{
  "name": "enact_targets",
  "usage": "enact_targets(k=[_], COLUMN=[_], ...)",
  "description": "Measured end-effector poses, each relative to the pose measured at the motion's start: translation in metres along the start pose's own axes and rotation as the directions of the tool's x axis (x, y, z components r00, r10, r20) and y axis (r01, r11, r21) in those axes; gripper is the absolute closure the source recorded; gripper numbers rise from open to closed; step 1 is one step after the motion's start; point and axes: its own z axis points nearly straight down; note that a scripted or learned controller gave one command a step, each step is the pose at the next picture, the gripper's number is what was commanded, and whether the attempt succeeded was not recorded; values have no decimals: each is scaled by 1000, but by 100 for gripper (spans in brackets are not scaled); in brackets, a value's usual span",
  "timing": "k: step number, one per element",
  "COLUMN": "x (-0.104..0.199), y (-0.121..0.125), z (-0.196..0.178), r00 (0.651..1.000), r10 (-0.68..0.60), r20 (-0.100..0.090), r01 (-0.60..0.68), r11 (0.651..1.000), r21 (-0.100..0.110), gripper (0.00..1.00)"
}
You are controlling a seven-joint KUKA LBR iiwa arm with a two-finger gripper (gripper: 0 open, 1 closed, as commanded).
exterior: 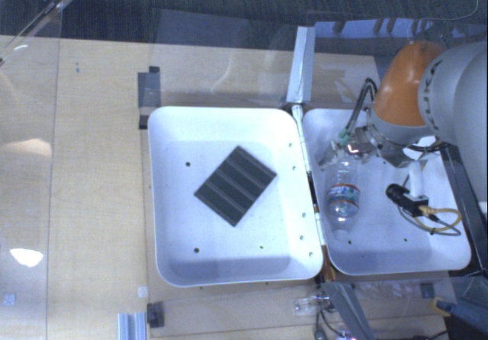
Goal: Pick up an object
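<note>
While lying flat, bottle, neck toward gripper

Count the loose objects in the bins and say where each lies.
2. A dark ribbed panel lies centred in the left bin; a clear plastic bottle lies leftward in the right bin. The arm may hide more.

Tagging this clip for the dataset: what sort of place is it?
Likely a robotics lab bin-picking cell: an industrial arm reaches over a white bin holding a clear bottle, beside a second white bin holding a dark ribbed panel, on a wooden bench.
</note>
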Motion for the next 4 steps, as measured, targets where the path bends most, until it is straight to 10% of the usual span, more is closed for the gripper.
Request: enact_targets(k=[2,3,4], x=[-3,-1,-43], y=[-121,-126,-129], z=[-2,-55,0], r00=[994,999,999], r10=[-106,35,37], r20=[3,-4,-4], r01=[106,-35,-37], r11=[994,999,999], r21=[-7,14,5], gripper=[0,0,0])
